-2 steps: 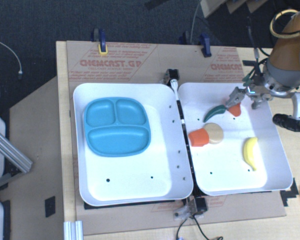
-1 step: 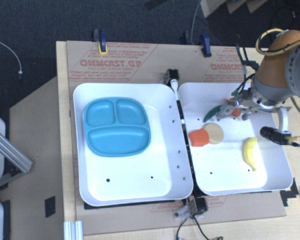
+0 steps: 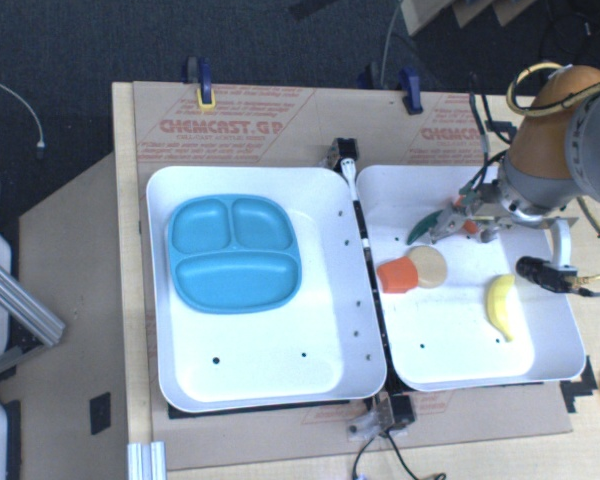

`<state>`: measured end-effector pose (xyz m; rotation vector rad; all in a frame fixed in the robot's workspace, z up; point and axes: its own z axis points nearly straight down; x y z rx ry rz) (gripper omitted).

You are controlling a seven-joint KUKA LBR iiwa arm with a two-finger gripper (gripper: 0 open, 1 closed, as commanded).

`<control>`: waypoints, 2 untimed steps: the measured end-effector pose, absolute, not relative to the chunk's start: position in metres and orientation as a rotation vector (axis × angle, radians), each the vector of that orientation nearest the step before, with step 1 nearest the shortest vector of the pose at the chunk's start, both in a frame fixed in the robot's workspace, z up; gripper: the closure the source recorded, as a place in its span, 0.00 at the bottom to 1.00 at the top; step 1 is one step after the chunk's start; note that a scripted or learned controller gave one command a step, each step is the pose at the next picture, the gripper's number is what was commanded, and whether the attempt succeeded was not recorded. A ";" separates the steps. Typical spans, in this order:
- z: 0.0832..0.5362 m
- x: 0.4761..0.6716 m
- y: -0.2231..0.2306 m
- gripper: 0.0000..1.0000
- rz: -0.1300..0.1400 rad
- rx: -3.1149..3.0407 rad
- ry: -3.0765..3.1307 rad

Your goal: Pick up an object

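Looking down, you see these:
Gripper (image 3: pixel 470 218): low in the right bin (image 3: pixel 460 363); you cannot tell its grip.
Green thing (image 3: pixel 423 226): touching its tip.
Orange block (image 3: pixel 398 275), tan ball (image 3: pixel 429 266): touching, near.
Banana (image 3: pixel 501 306): apart.
Left bin (image 3: pixel 260 373): blue plate (image 3: pixel 235 253).

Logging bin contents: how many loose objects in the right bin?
4. A banana near the right wall, an orange block touching a tan round piece mid-bin, and a green item beside the gripper. The arm may hide others.

Arm (image 3: pixel 545 138) low, from the right
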<state>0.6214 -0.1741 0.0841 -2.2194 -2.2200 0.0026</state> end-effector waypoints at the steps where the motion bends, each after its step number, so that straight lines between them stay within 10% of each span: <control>1: 0.096 0.622 -0.174 1.00 0.000 -2.221 -2.223; 2: 0.141 0.625 -0.180 1.00 -0.004 -2.226 -2.225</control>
